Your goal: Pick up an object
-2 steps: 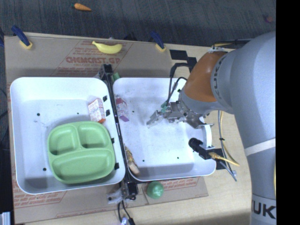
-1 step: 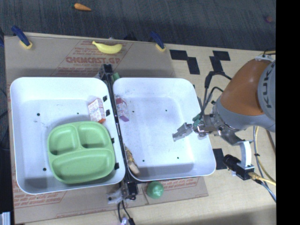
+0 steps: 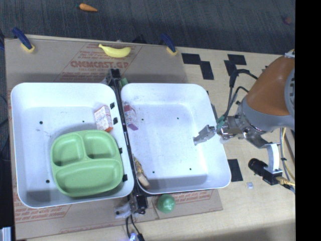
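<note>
My gripper hangs low over the right side of the right bin, near its right wall, with nothing seen in it. A small red and white packet lies against that bin's left wall, far from the gripper. A beige object rests on the bin's lower left corner. In the left bin sit a green divided plate and another red and white packet just above it.
A yellow banana lies on the cardboard behind the bins, and a green ball sits in front of the right bin. Blue clamps hold the cardboard. An orange carrot lies on the dark floor beyond.
</note>
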`<state>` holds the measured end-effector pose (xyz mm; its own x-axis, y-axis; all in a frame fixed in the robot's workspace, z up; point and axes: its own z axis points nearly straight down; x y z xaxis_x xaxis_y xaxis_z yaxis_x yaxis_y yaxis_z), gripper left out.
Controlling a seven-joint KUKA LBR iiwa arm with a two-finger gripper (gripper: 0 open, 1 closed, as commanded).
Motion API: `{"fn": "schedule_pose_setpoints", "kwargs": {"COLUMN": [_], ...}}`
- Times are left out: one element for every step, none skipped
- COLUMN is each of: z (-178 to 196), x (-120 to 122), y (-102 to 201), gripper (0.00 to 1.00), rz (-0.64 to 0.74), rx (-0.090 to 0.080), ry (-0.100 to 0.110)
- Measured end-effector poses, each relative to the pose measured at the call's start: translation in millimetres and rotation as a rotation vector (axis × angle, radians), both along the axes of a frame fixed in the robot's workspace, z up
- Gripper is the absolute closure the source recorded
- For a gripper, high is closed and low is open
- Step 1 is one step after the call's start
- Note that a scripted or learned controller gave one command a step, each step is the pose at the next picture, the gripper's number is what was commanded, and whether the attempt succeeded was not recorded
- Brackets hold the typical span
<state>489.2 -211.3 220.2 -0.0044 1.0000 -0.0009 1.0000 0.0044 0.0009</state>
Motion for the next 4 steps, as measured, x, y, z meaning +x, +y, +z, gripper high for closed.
{"fn": "schedule_pose_setpoints", "kwargs": {"z": [-61.7, -100.7, -94.5, -128.8], "x": [-12.8, -12.7, 36.5, -13.2], "y": [0.6, 55.7, 0.3, 22.7], "gripper": [0.0, 0.0, 0.0, 0.0], "rz": [0.002, 0.004, 0.0, 0.002], "rx": [0.001, 0.003, 0.001, 0.003], "ry": [0.004, 0.004, 0.002, 0.005]}}
